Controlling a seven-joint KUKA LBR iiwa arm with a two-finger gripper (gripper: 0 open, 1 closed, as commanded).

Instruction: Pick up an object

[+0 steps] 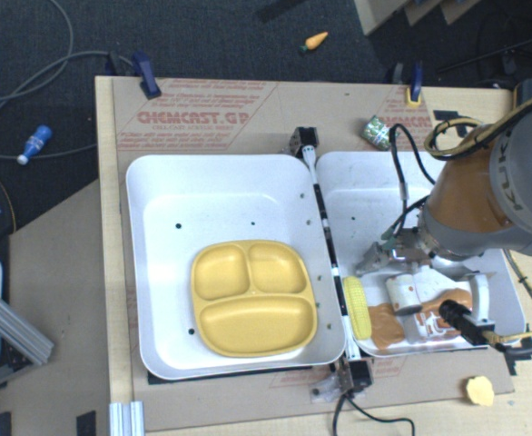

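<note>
My gripper [378, 256] hangs low over the middle of the right bin [357, 180], near its left wall, under the orange-banded wrist. Just in front of it lie a yellow corn cob [356, 305] along the bin's left wall, a brown flat piece [387, 325] and a white and orange packet [425, 296], partly under the arm. In the left bin [157, 189] sits a yellow divided plate [252, 296]. Nothing can be seen held in the gripper.
A small crumpled green and silver item [376, 132] lies on the bench behind the right bin. A yellow lump [479, 390] rests on the bench at the front right. Blue clamps [145, 74] hold the cardboard's back edge.
</note>
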